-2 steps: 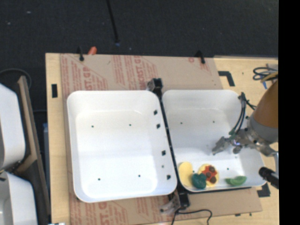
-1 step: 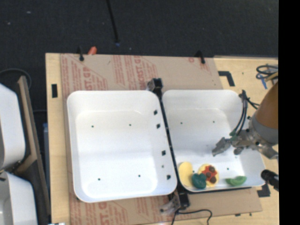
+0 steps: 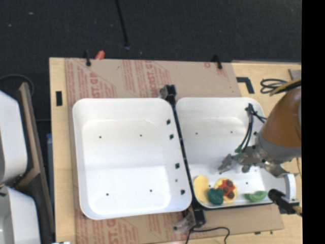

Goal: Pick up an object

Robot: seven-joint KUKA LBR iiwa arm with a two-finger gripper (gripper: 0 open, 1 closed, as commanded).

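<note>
Several small objects lie along the near edge of the right bin [image 3: 213, 111]: a yellow piece [image 3: 200, 183], a dark teal piece [image 3: 215, 196], a red and orange piece with dark spots [image 3: 227, 187], and a light green piece [image 3: 255, 195]. My gripper [image 3: 236, 162] hangs low inside the right bin, just above and slightly behind the red and orange piece. The arm's orange band [image 3: 285, 120] rises to its right. Nothing shows in the gripper's grasp.
The left bin [image 3: 127, 156] sits beside the right one, with a black divider and clips [image 3: 176, 136] between them. Cables [image 3: 250, 126] run down the wrist. A cardboard sheet [image 3: 132, 78] lies beneath both bins.
</note>
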